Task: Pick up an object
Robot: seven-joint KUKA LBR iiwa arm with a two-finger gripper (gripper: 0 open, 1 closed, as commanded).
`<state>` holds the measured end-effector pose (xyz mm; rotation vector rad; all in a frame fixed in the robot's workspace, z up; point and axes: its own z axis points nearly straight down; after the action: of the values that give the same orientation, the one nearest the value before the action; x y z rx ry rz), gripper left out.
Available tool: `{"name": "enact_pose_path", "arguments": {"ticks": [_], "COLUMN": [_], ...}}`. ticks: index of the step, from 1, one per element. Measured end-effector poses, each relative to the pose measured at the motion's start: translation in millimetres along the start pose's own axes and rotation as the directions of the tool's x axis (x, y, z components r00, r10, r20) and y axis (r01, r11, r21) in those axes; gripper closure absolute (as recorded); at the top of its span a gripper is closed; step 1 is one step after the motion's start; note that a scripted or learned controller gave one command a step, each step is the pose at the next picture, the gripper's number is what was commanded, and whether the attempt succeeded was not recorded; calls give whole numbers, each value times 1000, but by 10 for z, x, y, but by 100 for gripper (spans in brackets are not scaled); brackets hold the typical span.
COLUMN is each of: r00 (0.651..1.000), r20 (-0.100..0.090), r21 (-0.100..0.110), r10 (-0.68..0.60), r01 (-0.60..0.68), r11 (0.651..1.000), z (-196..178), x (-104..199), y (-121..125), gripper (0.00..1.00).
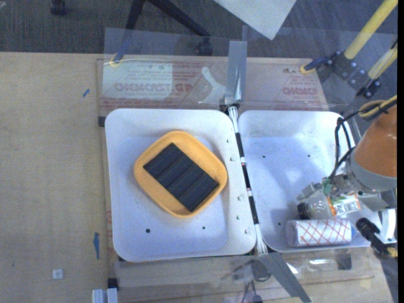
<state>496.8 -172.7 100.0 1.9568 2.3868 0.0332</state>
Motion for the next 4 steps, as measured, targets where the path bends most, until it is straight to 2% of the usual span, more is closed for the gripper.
{"name": "enact_pose_path", "arguments": {"ticks": [2, 3, 4], "r00": [1000, 1000, 987], "r20": [-2, -16, -5], "r21": [-3, 22, -9], "r10": [27, 11, -161], "r01": [-27, -11, 161], "r11": [1000, 1000, 987], "z": [-8, -275, -7], "x": [651, 745, 708], "y": [133, 174, 163], "gripper": [0, 0, 0]}}
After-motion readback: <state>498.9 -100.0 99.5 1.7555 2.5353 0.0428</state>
